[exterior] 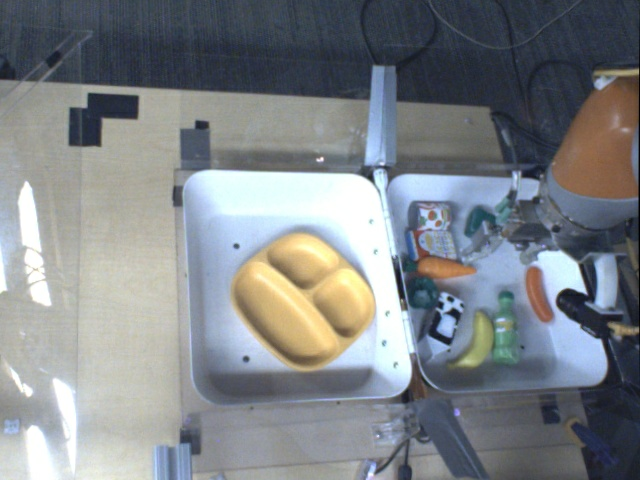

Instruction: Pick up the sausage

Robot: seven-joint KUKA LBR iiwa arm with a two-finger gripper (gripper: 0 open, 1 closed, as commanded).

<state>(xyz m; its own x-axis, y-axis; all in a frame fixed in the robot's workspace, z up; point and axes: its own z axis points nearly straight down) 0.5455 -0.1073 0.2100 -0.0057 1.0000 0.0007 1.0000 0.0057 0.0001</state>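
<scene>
Starting at the near edge of the right bin (590, 376): a banana (476, 341) and a green bottle (505, 326) side by side, both clear of the target. Just beyond and to the right, close to the bin's right wall, the sausage (540, 295): orange-red, lying flat on bare white floor, untouched, with open space on both flanks. Long axis running nearly from near edge to far edge, tilted slightly, far end leaning toward the bin's middle.

Farther back, near the far edge, the gripper (505, 228), hanging above the floor a little left of the sausage's far tip. Spread or pressed together: cannot tell from this angle; nothing seen held. Beside it, toward the divider, a small carton (431, 227) and a carrot (446, 266).

Judged from this: sausage lies nearward and slightly right of the gripper, so a short pull toward the near edge, then closing across the short width, not along the length. Likely risk: clipping the right wall.
</scene>
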